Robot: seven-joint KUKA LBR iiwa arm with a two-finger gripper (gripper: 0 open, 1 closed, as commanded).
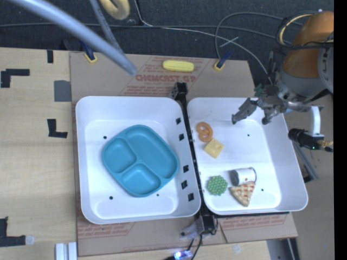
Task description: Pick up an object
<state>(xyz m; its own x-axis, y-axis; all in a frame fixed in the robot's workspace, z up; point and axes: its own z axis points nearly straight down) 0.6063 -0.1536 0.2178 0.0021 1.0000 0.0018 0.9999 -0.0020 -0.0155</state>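
The right bin (282, 161) holds a small pretzel (204, 130), a pale yellow cheese cube (213, 148), a green bumpy round piece (217, 185), a small white and dark can lying on its side (243, 175) and a pizza slice (243, 193). My gripper (254, 112) hangs over the far right part of this bin, its two dark fingers spread apart with nothing between them. It sits up and to the right of the pretzel, well apart from all the objects.
The left bin (92, 145) holds a blue divided tray (140, 159). A yellow banana-like toy (178, 65) lies on the cardboard behind the bins. Cables run across the dark back area, and a grey pole slants over the top left.
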